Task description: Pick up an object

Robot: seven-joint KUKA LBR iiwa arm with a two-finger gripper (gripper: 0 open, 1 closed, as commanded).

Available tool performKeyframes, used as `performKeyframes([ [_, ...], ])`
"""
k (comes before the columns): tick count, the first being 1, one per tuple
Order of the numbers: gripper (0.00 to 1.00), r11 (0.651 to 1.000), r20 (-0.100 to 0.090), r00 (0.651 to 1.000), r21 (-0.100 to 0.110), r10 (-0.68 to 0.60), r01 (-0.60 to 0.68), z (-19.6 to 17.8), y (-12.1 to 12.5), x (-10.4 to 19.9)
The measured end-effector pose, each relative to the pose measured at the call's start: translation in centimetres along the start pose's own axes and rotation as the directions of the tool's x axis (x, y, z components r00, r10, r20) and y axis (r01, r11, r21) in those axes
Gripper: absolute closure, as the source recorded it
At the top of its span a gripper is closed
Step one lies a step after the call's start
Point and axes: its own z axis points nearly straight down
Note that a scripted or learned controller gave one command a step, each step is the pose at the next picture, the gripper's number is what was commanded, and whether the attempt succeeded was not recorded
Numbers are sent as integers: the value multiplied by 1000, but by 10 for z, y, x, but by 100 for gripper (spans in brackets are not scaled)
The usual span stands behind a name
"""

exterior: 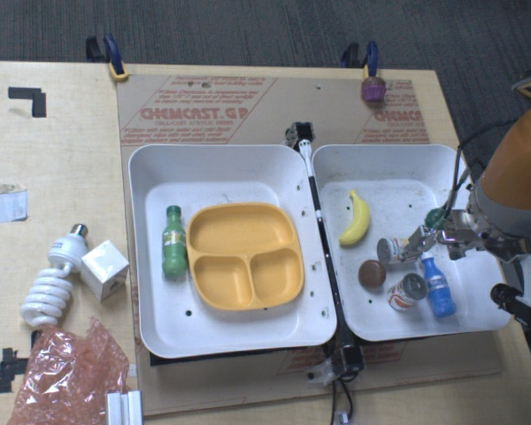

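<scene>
The right bin (385, 171) holds a yellow banana (357, 219), a brown ball (372, 274), a silver can (390, 251) lying on its side, a second can (408, 291) with a red label, and a blue bottle (438, 289). My gripper (423, 240) reaches in from the right and sits low over this bin. It is just right of the silver can and directly above the blue bottle's cap. In the left bin (150, 175) a green bottle (173, 242) lies beside a yellow divided plate (245, 255).
Left of the bins, a white spiral light bulb (53, 277), a small white cube (104, 269) and a crumpled pink bag (66, 374) lie on the bench. Blue clamps (115, 57) and a purple object (373, 88) sit at the board's far edge.
</scene>
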Motion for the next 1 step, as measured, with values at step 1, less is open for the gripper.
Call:
performKeyframes([
  [1,0,1000,0,1000,0,0,0,64,-20,38],
])
